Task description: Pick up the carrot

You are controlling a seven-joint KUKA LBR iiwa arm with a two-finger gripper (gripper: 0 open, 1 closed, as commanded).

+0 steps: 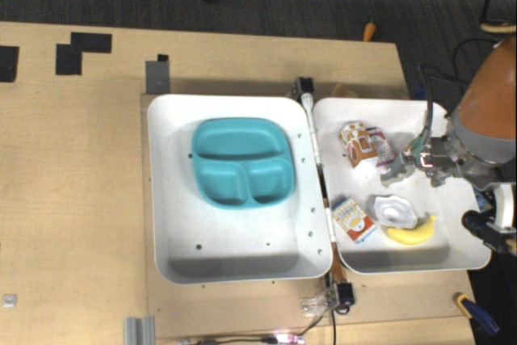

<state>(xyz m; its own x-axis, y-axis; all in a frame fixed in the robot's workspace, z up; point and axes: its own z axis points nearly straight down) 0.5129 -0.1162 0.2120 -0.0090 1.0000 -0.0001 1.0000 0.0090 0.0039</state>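
The claw [401,164] sits low over the right bin [460,254], near its middle; whether it is open or closed cannot be told, and nothing is seen held in it. No carrot can be identified in either bin. A small orange object [369,31] lies on the bench [73,198] at its far edge, well apart from the bins; it may be the carrot.

Risk: a descent here would probably close on the wrong item, since the claw is among other things.

Contents: the left bin [161,174] holds a teal divided tray [241,161]. The right bin holds a crumpled wrapper [363,143], a small carton [353,220], a white cup [394,212] and a banana [412,232].
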